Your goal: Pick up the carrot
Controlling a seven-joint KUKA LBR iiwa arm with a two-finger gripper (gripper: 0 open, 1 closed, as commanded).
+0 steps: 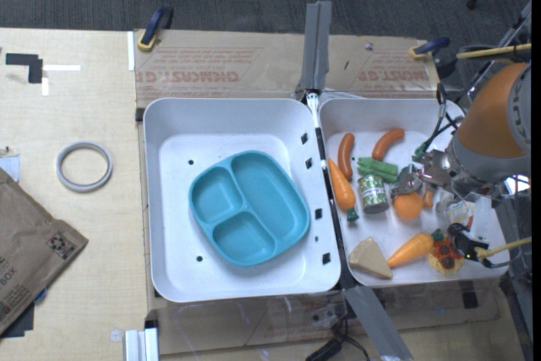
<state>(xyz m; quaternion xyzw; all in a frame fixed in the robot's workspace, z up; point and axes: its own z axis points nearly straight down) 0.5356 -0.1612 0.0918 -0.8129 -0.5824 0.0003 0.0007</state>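
Carrot [341, 186] lies in the right bin [372, 107] against its left wall, long axis running near-to-far, green stem end nearest. Claw [412, 184] hovers by the orange [407, 206]; its opening cannot be judged.

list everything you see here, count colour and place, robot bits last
bins: 2, white, side by side on the bench
divided plate: 1, blue, in the left bin
carrots: 2, orange; one by the right bin's left wall, one near its front
sausages: 2, red-orange, back of the right bin
can: 1, green label, middle of the right bin
orange fruit: 1, orange, right of the can
wedge: 1, tan, front left corner of the right bin
tape ring: 1, grey, on the bench left of the bins
clamps: 2, blue and yellow, back edge of the cardboard
arm: 1, grey with orange band, over the right bin's right side
gripper: 1, above the orange fruit
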